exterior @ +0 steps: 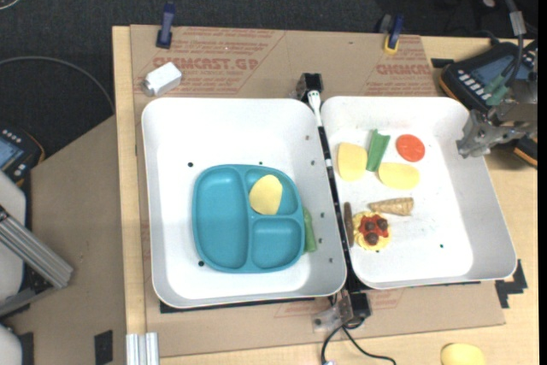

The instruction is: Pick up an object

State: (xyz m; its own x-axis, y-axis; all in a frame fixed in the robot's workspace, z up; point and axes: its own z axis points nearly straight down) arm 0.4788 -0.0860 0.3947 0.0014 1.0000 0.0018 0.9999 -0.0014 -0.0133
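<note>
Progress: nothing lifted yet | my hand (475, 141) hangs at the right bin's (479, 244) far-right rim, grip state unclear, cannot tell | food pieces lie mid-bin, red round (411, 148) nearest | left: reach, grasp, lift.

Left of the bare-metal gripper (479, 137), both bins (231, 128) look like smooth, faintly glossy white plastic. The teal tray (224, 222) seems matt plastic. The bench top (273, 55) is dull brown cardboard, perhaps printed.
</note>
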